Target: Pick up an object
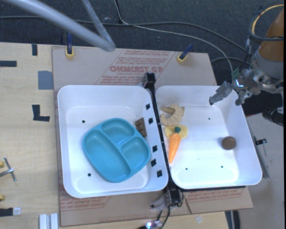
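Pincer (229, 93) hangs over right bin's (243, 175) upper right corner, two fingers spread apart, nothing between them. Brown ball (228, 142) lies in right bin below pincer, apart from it. Carrot (173, 145) and pale shell-shaped piece (174, 114) sit at bin's left wall, farther off. Blue divided plate (116, 149) fills left bin (66, 128).

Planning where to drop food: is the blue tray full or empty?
Empty: the blue tray shows bare compartments; the carrot lies in the other bin.
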`<state>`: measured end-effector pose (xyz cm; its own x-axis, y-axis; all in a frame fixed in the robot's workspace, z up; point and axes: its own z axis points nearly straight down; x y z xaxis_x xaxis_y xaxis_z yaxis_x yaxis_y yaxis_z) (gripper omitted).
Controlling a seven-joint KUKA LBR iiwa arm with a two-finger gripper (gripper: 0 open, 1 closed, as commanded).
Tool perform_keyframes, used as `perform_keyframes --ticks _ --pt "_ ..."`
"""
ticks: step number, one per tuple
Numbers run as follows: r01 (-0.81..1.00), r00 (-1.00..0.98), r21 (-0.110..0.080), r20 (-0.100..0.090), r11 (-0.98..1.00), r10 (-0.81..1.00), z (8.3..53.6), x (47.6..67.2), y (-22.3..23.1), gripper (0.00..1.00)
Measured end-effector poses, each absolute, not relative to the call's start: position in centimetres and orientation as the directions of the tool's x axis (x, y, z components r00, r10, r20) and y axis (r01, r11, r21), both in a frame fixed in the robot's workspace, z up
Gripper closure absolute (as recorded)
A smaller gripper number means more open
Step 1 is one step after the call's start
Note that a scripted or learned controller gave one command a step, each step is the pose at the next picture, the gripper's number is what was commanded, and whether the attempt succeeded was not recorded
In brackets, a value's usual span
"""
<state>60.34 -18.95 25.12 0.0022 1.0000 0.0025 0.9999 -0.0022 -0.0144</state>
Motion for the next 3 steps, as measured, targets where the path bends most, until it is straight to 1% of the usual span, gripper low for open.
perform_keyframes --ticks 1,2,3 --pt "1.000 -0.002 -0.001 0.000 0.002 1.000 26.0 60.6 -18.9 0.00" --pt "1.000 -0.003 -0.006 0.000 0.003 1.000 19.9 61.2 -18.4 0.00" --pt "1.000 -0.002 -0.007 0.000 0.002 1.000 13.6 60.8 -17.8 0.00"
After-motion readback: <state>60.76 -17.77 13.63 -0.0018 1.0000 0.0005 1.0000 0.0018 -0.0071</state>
